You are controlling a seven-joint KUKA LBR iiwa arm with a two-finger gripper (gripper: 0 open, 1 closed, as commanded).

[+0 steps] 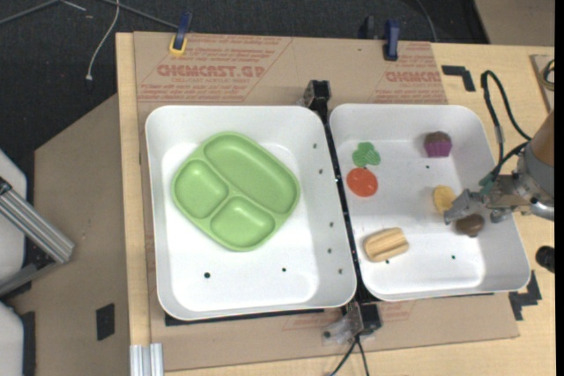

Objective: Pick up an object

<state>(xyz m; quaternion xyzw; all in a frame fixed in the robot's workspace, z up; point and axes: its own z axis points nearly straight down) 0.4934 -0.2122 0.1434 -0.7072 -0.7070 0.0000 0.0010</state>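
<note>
Two white bins side by side on a bench. In the right bin (414, 282), nearest the camera, a tan bread roll (385, 244) lies toward the front. Right of the roll, the gripper (464, 216) sits low over a brown object (471, 225); whether it is clamped on that object cannot be told. A yellow piece (442, 198) lies just beside the gripper. Beyond the roll are an orange tomato (361, 182), a green vegetable (366, 156) and, farther right, a purple item (438, 143). The left bin (176, 277) holds a green divided plate (234, 189).
</note>
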